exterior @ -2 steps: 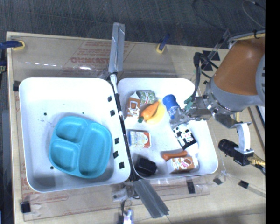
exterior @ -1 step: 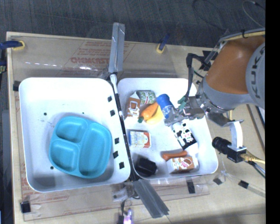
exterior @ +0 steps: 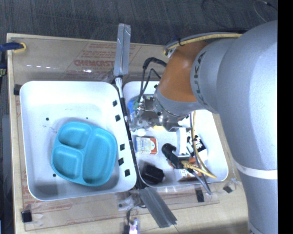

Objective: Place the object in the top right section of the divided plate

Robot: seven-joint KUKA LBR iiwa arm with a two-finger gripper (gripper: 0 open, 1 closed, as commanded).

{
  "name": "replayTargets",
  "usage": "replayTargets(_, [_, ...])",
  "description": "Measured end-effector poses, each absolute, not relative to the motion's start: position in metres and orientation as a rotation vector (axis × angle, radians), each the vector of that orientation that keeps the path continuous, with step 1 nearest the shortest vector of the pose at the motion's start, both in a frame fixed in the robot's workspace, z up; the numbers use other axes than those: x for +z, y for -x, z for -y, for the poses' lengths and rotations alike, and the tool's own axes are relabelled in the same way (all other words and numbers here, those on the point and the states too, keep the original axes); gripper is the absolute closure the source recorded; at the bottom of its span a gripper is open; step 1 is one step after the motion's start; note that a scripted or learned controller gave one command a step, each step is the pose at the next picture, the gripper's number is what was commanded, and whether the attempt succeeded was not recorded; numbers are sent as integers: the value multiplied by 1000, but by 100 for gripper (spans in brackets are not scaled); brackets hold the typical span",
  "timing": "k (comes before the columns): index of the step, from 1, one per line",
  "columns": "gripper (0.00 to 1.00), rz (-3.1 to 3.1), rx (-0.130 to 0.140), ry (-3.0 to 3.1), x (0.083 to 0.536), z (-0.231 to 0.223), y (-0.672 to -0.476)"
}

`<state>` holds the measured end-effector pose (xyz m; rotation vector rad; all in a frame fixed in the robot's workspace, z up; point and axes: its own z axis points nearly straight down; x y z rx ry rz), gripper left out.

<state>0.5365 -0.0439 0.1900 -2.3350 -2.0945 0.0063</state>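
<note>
The tool point(exterior: 142, 117) is hanging close beside a small packet point(exterior: 146, 145) — clenched or released, I cannot tell. The packet is looking light and crushable, best pinched gently across its sides.

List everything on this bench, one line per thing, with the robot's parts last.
bench: one, pale, under both bins
left bin: one, white, left half of the bench
right bin: one, white, beside the left bin, partly under the arm
divided plate: one, blue, lying in the left bin
packet: one, orange and white, in the right bin close to the wall shared with the left bin
black object: one, black, in the right bin near its front edge
clamp: one, blue, at the bench's far left corner
arm: one, grey with an orange band, reaching in from the right over the right bin
</note>
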Motion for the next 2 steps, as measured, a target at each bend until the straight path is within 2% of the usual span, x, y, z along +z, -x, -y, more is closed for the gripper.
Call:
replayTargets(1, [100, 2288, 4, 2148, 208, -26, -527])
replayTargets(2, [100, 2357, 5, 2074, 215, -76, -523])
